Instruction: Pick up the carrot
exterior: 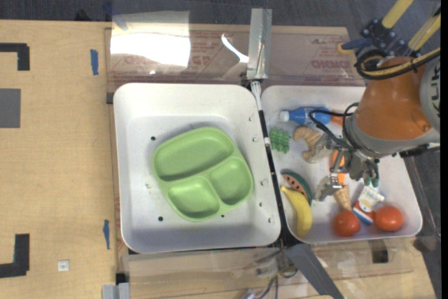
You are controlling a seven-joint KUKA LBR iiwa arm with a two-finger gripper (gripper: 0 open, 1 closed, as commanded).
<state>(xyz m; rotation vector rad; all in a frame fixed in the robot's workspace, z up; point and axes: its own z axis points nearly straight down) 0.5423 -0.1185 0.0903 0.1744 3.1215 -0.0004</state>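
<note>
Right bin, near edge: we are seeing the right bin (414, 226) holding a yellow banana (301, 209) along its left wall, curved, lying roughly near to far. Two red tomatoes (346, 223) (389, 218) are sitting by the near wall, with a small white carton (369, 200) between and just behind them.

Right bin, middle: a watermelon slice (297, 183) is touching the far end of the banana. A brown piece (343, 198) is lying just beside the carton.

Carrot: we are taking the carrot (338, 180) to be the small orange piece in the middle of the right bin, just behind the brown piece and directly under the gripper.

Carrot's axis: what is showing seems to be running near to far, slightly tilted. Most of it is hidden, so we are not telling which end is the tip.

Gripper: the gripper (348, 169) is hanging low over the carrot, reaching in from the right. We cannot tell how far it is open, or whether it has hold of anything.

Right bin, far part: a green knobbly toy (280, 141) is sitting by the left wall, a tan object (308, 136) beside it, and a blue bottle (305, 115) is lying across behind them.

Left bin: the left bin (127, 150) is holding a green divided plate (203, 171), lying flat at a slant.

Arm: the orange band of the arm (392, 108) is covering the far right corner of the right bin.
</note>
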